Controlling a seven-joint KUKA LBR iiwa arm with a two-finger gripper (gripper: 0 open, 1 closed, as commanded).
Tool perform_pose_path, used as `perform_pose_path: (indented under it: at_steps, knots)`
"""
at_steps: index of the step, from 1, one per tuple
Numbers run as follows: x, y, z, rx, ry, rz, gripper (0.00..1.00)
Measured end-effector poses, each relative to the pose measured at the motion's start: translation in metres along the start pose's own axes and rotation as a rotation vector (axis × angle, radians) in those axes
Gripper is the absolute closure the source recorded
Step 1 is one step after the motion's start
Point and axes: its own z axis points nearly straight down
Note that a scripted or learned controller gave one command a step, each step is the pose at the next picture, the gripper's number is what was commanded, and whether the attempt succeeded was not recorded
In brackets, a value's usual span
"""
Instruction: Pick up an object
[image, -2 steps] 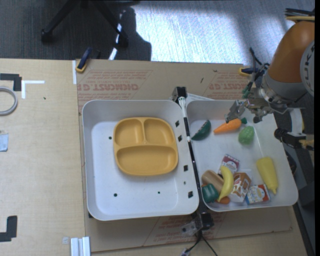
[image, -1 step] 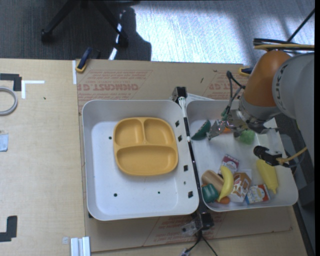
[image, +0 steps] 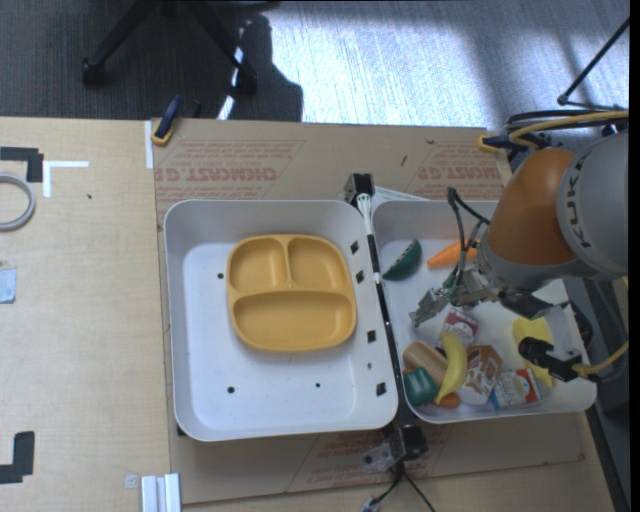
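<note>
On the left of the surface (image: 80, 330) I see only some tape marks, nothing to pick. Next comes the left bin (image: 200, 400), and in it lies a yellow divided plate (image: 292, 292), flat, with three compartments.

The right bin (image: 395, 222) holds the small things. A dark green piece (image: 404, 262) lies near its upper left, and an orange carrot-like piece (image: 443, 255) just beside it. Lower down I see a hot dog toy (image: 420, 357), a yellow banana (image: 456, 362) that leans over it, a green item (image: 419, 384) and some small printed packets (image: 486, 374), all crowded and touching.

The gripper (image: 438, 300) hangs low over the middle of this bin, above a small white and red packet (image: 460, 325). I cannot tell if the jaws are wide or narrow, because metal parts and cables mix together there, and I see nothing between them.

My judgement is that the step in hand is the descent for a grasp. To do it well, I would aim at one separate thing, like the packet under the gripper or the banana, which is curved, smooth and probably light plastic. I would close across its narrow side and lift straight up, so the neighbours are not dragged along. On the far right lies a yellow block (image: 532, 331).
</note>
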Motion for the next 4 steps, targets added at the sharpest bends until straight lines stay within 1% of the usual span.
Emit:
perform_pose_path:
  at_steps: [1, 2, 3, 4]
  knots:
    - [0.013, -0.074, 0.0, -0.001, -0.001, -0.13, 0.0]
    - [0.013, -0.072, -0.01, -0.005, -0.002, -0.128, 1.0]
    - [0.071, -0.054, -0.212, -0.003, -0.003, -0.423, 1.0]
    - [0.071, -0.053, -0.222, -0.005, -0.005, -0.423, 1.0]
